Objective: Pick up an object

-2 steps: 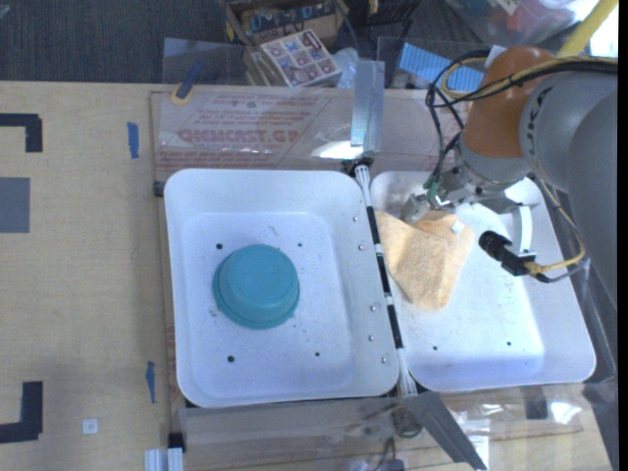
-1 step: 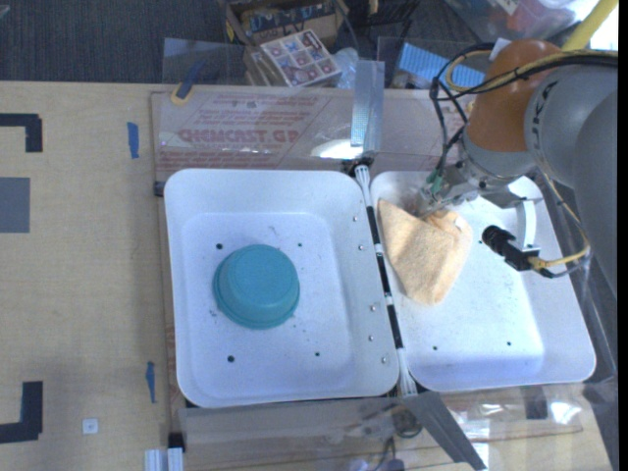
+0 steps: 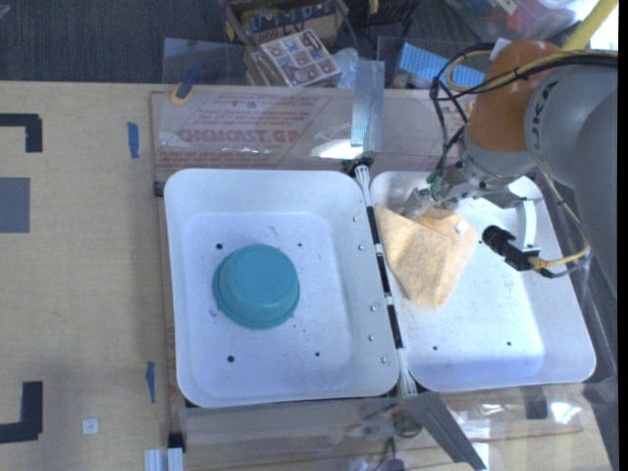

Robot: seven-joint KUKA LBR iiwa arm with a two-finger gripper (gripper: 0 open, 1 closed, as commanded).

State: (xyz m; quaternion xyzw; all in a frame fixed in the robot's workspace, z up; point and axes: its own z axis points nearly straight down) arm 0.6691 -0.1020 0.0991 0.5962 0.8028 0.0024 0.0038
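Camera view: gripper (image 3: 435,195), fingers' state I cannot tell, sits at the yellow cloth's (image 3: 424,255) twelve o'clock edge in the right bin (image 3: 510,351); teal bowl (image 3: 257,286) in the left bin (image 3: 196,214)

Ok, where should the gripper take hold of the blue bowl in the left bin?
The blue bowl sits upside down, alone mid-bin. Probably best to come straight down from above and pinch across its round sides near the base, since its rim lies flat on the left bin.
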